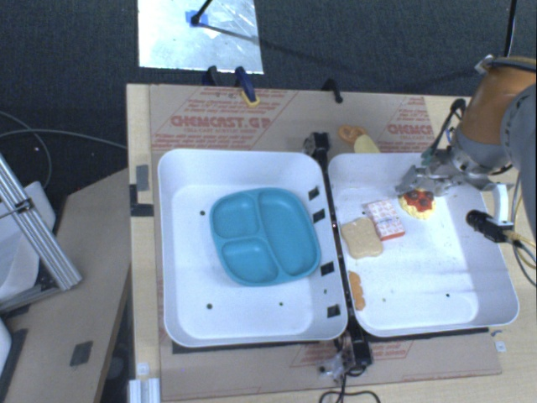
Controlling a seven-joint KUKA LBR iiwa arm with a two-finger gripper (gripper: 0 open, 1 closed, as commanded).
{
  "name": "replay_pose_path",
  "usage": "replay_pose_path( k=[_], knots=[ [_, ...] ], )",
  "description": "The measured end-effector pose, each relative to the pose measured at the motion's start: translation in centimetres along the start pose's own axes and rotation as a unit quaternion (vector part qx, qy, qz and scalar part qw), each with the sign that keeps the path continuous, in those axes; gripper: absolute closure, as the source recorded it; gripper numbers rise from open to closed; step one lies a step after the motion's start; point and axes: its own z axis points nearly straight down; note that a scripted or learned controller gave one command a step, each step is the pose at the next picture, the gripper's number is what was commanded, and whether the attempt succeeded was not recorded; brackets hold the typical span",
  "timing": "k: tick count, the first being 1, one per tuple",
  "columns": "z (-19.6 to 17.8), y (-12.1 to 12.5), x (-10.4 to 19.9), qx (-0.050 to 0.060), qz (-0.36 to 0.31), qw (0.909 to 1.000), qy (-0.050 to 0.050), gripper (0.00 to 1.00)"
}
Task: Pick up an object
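My gripper hangs over the back part of the right bin, and the thing nearest it is a small red-and-yellow toy food piece lying directly beneath my fingertips — so close that in this slanted view the two overlap, and I cannot say whether I am touching it or hovering just above. It looks lumpy and roughly round, with no clear long axis, so I judge that the approach angle matters little; what matters is coming straight down, not sideways. How wide my claw stands I cannot tell: the metal parts blur together against the white floor. Just beside, toward the bin divider, lie a red-checked white packet and a tan bread-shaped slice, touching each other, both apart from my target. The blue sectioned plate sits in the left bin, well apart.
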Motion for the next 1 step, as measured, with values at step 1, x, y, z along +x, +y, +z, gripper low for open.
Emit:
replay_pose_path(
  k=[1],
  knots=[
    [-0.09, -3.43, 3.70, 0.000, -0.001, 1.0000, 0.000, 0.00]
  ],
)
